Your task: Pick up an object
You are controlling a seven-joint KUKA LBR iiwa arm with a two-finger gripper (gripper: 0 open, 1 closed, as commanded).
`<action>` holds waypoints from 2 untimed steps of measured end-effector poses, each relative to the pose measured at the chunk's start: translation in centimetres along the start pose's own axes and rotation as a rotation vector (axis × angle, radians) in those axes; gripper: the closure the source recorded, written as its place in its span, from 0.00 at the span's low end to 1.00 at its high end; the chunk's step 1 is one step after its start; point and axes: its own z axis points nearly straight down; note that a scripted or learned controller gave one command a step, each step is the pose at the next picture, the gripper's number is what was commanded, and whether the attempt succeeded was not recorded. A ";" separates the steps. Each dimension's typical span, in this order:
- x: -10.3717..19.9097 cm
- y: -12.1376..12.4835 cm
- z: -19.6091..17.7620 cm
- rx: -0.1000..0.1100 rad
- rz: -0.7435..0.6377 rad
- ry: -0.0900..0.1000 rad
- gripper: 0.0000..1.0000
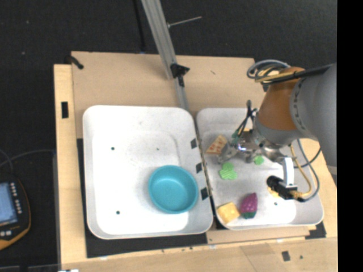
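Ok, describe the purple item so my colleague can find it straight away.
Look in the right-hand shallow white bin, along its near edge. The knobbly purple berry-shaped toy lies there beside a yellow block. It is the sole purple piece; the others nearby are green or tan.

Even overhead lighting; the white bins (136,123) read bright, nearly washed out. Soft focus throughout; surroundings beyond the bins fall dark.
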 end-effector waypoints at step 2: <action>-0.1 0.6 -5.6 -0.006 -0.004 0.000 1.00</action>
